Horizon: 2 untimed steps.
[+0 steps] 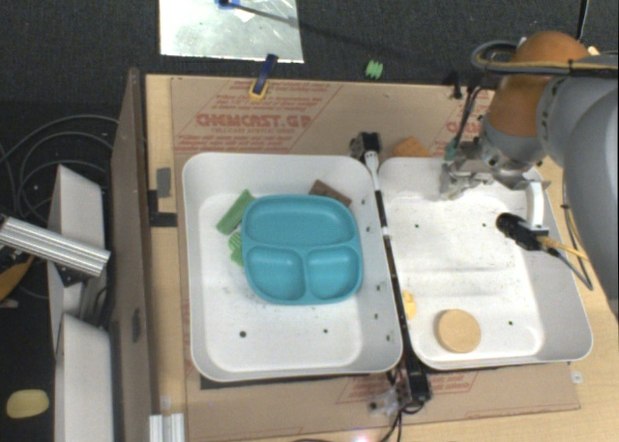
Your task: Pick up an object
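At the moment of inspection my tool (pixel 462 184) stood over the far edge of the right bin (pixel 464 256), near its back wall, with nothing visibly held in it. From this slant I could not tell how far open it was. The nearest candidate was a round tan disc (pixel 457 330) lying flat near the front of the same bin, well apart from the tool. A small yellow piece (pixel 409 307) sat against the divider side. The left bin (pixel 290 338) held a blue divided plate (pixel 300 247), with green pieces (pixel 233 211) at its left edge and a brown piece (pixel 331 191), possibly a block, tucked behind it. I judged the step to be the approach, with no grasp yet made. The next move called for travel toward the front of the bin, centring over the disc, then a straight descent to close across its rim.
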Each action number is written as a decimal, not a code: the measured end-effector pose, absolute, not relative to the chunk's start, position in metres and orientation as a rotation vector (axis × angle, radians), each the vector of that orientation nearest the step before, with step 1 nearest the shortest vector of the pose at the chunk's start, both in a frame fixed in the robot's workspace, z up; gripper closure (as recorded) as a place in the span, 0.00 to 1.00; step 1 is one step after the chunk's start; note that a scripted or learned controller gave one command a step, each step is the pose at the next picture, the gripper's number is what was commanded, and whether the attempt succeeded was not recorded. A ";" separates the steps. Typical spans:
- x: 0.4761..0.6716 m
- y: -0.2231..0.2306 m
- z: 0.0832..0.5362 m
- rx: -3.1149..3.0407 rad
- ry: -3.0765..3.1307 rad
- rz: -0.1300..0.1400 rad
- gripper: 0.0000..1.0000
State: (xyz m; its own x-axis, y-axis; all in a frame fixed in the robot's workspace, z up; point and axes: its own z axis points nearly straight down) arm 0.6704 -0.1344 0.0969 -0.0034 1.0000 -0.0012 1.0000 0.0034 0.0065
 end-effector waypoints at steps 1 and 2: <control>0.670 -0.190 0.220 2.212 2.207 0.009 1.00; 0.669 -0.110 0.214 2.211 2.231 0.003 1.00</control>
